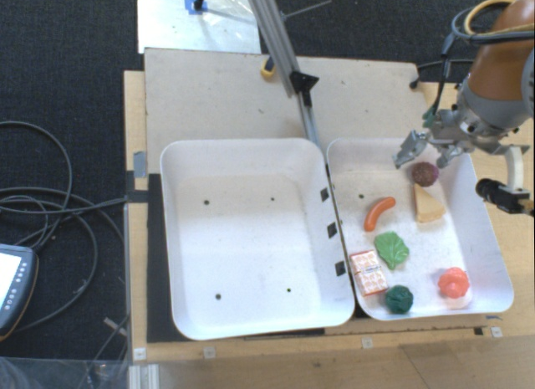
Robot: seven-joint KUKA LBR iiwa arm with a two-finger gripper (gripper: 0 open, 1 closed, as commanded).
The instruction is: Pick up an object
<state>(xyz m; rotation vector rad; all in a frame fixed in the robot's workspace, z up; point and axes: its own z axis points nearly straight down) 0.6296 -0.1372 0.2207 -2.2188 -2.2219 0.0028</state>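
1. Sitting on dark carpet, with a tan bench (217,94) filling the middle of the frame and black cables curling at the left edge.
2. Resting side by side on the bench: a big white left bin (180,170) and a smaller white right bin (493,270).
3. Lying in the right bin: a dark purple ball (425,173) near the top, a tan cheese wedge (429,204) just below it, an orange sausage (379,212) to the left, a green leaf (391,249) in the middle, a small printed box (368,273) near the bottom left, a dark green lump (399,299) at the bottom, and a red round toy (453,284) at the bottom right.
4. Reaching in from the upper right: the gripper (430,151), with its two grey fingers (408,150) spread apart, one on each side just above the purple ball.
5. Holding nothing yet; nothing showing between the fingers.
6. Looking like the very start of the grab: lined up over the ball, probably.
7. Waiting to be done: going down, squeezing on the ball, and lifting it up.
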